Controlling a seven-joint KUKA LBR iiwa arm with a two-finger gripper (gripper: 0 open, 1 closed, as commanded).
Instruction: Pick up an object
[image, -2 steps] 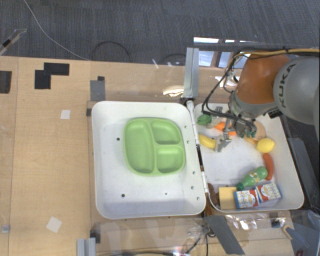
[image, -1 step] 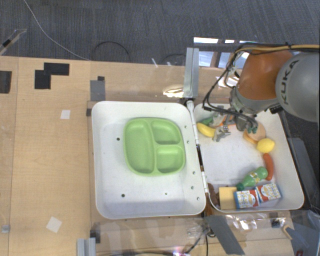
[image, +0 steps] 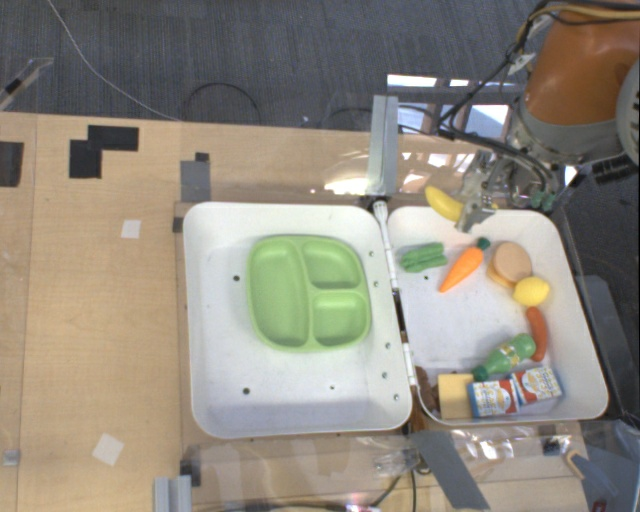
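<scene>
Right bin (image: 580, 300): open floor is left at the centre and toward 8 o'clock. The 12 o'clock rim is crowded by the banana (image: 443, 203), gripper (image: 478, 212), green pod (image: 422, 256) and carrot (image: 462, 269); 3 o'clock by bread roll (image: 511, 262), lemon (image: 531, 291) and sausage (image: 539, 331); 6 o'clock by bottle (image: 505, 357), carton (image: 514, 391) and cheese block (image: 454, 395). Left bin (image: 215, 400): the middle is taken by a green divided plate (image: 306, 292); its margins are passable.

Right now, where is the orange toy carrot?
The orange toy carrot lies in the right white bin, upper part, between the green pea pod and tan bun.
</scene>
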